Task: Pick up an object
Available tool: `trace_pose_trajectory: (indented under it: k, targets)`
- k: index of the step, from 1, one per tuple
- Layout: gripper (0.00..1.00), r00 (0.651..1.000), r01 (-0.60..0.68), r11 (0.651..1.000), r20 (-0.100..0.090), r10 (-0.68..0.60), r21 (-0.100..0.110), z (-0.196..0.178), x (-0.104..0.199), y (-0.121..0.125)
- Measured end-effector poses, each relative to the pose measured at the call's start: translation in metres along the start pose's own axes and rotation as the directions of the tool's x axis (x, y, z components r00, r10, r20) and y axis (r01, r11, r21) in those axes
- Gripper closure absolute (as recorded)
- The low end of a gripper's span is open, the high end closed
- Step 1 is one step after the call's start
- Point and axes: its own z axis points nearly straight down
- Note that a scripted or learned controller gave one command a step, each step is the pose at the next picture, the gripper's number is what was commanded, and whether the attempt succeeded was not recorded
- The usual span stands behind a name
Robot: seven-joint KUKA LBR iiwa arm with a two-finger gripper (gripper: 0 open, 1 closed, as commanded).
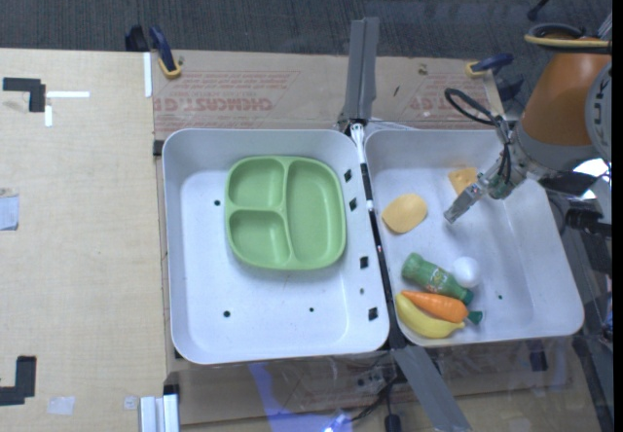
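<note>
The right bin [531, 255] holds several small items. A yellow-orange rounded lump [405, 213] lies near its left wall. A small orange piece [460, 177] sits by the far wall, partly behind my gripper [465, 204]. The gripper hangs low over the bin's far middle, right of the lump and just in front of the orange piece. Near the front lie a green bottle [431, 274], a white ball [466, 270], a carrot [438, 305] and a banana [426, 320], bunched together.
A green divided plate [287, 212] lies in the left bin [195, 294]. The bins' shared wall [368, 226] runs between them. The arm [565, 99] comes in from the upper right. Clamps [167, 58] sit on the cardboard behind.
</note>
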Motion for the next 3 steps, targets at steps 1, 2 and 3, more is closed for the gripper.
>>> trace_pose_trajectory:
  k: [1,2,3]
  targets:
    - [0.00,0.999,0.029,0.999,-0.018,-0.029,0.029,-0.001,0.012,0.054]
    - [0.00,0.998,-0.055,0.998,-0.009,0.055,0.030,-0.001,0.028,0.065]
    - [1.00,0.999,-0.053,0.998,0.005,0.053,0.016,-0.013,0.025,0.068]
